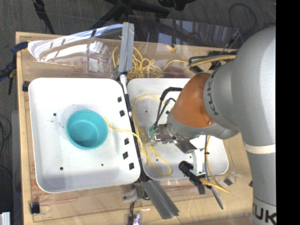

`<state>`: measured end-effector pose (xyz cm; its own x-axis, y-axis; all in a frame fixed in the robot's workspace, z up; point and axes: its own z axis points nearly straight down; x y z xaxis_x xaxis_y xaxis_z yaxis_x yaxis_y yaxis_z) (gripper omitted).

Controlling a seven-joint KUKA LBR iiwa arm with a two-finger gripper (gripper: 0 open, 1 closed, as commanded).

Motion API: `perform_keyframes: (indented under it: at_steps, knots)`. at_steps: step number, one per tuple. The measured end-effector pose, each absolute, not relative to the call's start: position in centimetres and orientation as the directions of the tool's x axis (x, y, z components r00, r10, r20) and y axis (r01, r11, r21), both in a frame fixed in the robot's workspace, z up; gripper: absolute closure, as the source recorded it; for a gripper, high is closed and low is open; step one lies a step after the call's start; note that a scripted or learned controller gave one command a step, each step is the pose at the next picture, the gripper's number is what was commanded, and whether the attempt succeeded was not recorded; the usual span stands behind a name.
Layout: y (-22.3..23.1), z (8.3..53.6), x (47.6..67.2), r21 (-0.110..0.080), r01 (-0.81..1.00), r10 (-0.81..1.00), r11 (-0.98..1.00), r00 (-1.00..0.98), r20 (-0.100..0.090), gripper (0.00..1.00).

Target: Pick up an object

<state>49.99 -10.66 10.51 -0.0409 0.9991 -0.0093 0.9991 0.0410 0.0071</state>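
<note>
A teal bowl [86,129] sits upright in the middle of the left white bin [47,102]. My gripper [159,134] hangs low over the left part of the right white bin [145,108], below the orange wrist band [192,102], and the arm's bulk hides most of it. A small green piece [153,131] shows at the gripper's left edge; I cannot tell what it is. Thin yellow cord [157,162] loops over the right bin's floor just below the gripper. The arm covers most of the right bin's floor.
Yellow cord [117,129] crosses the divider between the bins towards the bowl, and more lies tangled behind the bins [138,64]. Clear plastic sheeting [70,46] and a grey metal bar [125,46] stand at the back. A black fitting [187,169] juts out at the right bin's front.
</note>
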Motion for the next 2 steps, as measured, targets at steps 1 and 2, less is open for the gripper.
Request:
perform_keyframes:
  at_steps: [1,2]
  knots:
    - [-10.02,9.17,47.72,-0.002,0.995,0.995,0.100,-0.100,0.002,0.00]
    - [-10.06,9.17,47.71,-0.001,0.995,0.995,0.099,-0.099,0.002,0.00]
